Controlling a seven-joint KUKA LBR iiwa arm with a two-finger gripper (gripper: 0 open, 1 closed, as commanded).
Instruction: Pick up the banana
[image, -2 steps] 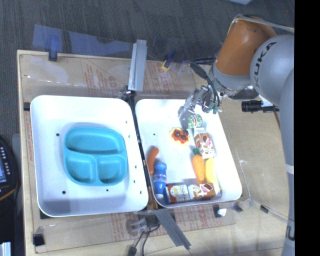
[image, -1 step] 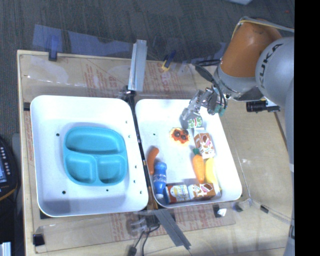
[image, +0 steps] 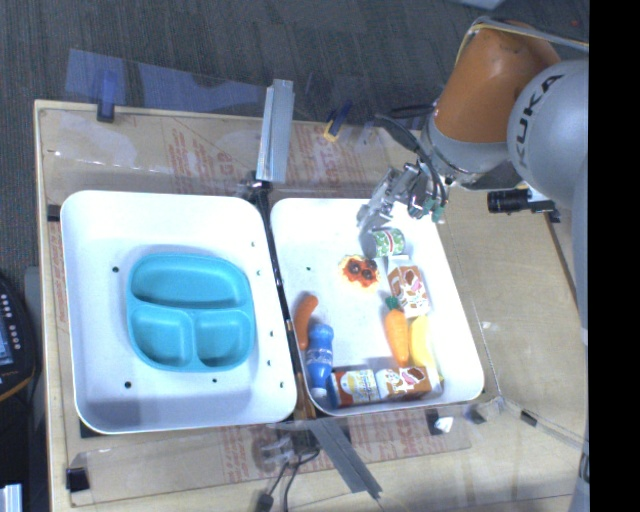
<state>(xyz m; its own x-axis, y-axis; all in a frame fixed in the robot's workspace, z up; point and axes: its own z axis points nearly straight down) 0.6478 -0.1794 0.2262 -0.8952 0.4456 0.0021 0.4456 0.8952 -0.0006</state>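
Well apart: banana (image: 422, 343), tool (image: 377, 222).

Arm (image: 545, 110): smooth grey casing with a rounded orange band above the wrist and dark "KUKA" lettering on the grey shell. Tool (image: 383, 212): silvery metal, with thin cables looped at its base.

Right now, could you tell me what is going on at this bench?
The KUKA arm reaches in from the right, its gripper hanging over the far end of the right bin. The banana lies untouched at that bin's near right, beside a carrot. The left bin holds a blue tray.
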